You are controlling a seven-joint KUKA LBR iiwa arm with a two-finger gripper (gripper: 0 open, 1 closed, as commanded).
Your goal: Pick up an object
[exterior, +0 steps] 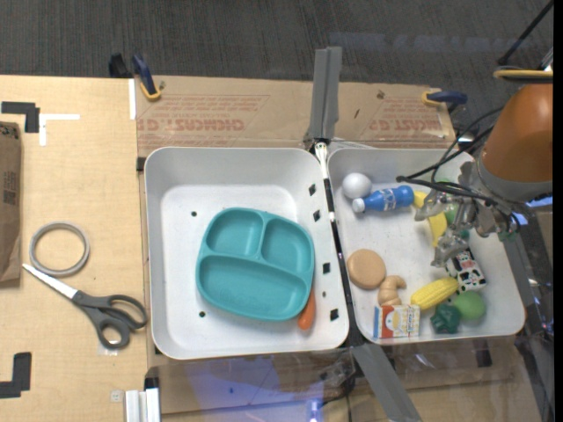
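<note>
Claw (pixel 450 251) hangs low over right bin (pixel 506 323), near its right edge, just above black-and-white toy (pixel 470 275); grip state unclear. Corn (pixel 434 294) just beside toy.

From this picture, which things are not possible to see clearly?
- Gripper: whether open or shut, and whether it holds anything; its metal parts blur together in the camera view.
- Carrot: mostly hidden by the teal tray.
- Arm: cut off by the right edge.
- Paper bag: cut off by the left edge.
- Print on the small carton: too small to read.
</note>
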